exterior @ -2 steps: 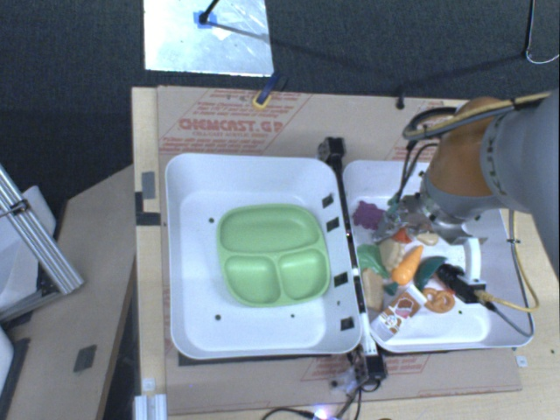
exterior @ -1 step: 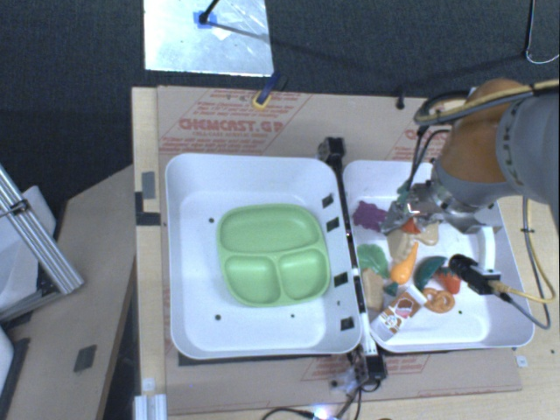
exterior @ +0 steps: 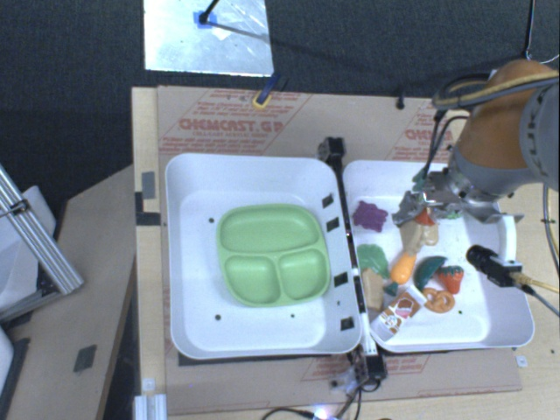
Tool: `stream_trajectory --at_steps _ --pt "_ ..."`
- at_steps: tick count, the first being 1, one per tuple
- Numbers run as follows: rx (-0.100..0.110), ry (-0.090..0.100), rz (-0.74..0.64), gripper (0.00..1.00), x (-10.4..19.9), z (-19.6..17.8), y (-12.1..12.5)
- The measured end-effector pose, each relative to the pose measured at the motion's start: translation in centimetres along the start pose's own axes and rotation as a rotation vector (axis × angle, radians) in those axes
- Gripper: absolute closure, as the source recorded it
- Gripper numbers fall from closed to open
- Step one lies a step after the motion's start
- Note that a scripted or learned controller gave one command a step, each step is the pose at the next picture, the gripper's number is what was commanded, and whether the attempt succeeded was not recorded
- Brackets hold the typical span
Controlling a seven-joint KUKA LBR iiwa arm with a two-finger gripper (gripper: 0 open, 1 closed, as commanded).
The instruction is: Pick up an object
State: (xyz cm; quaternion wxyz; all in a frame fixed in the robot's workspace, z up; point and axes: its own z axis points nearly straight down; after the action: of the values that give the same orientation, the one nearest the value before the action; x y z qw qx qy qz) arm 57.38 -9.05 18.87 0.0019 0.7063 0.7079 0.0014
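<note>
Toys crowd the right bin (exterior: 503,322): a purple piece (exterior: 371,215) near the divider, a green leafy one (exterior: 374,258) below it, an orange carrot-like toy (exterior: 404,266), a teal-and-red piece (exterior: 440,274), and a small printed packet (exterior: 395,312) at the near edge. The arm (exterior: 507,134) leans in from the right, and its bulk hides much of that bin's far corner. The claw (exterior: 423,210) sits low over a reddish item (exterior: 426,231) that is hard to identify; I cannot tell its state. A green divided plate (exterior: 271,254) lies in the left bin (exterior: 188,234).
</note>
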Motion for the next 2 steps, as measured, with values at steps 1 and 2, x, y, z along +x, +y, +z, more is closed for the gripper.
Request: stream_trajectory --at_steps 1,2 --pt "-0.001 0.0 -0.002 1.0 0.0 -3.8 0.2" --pt "-0.001 0.002 -0.007 1.0 3.9 -4.6 4.1"
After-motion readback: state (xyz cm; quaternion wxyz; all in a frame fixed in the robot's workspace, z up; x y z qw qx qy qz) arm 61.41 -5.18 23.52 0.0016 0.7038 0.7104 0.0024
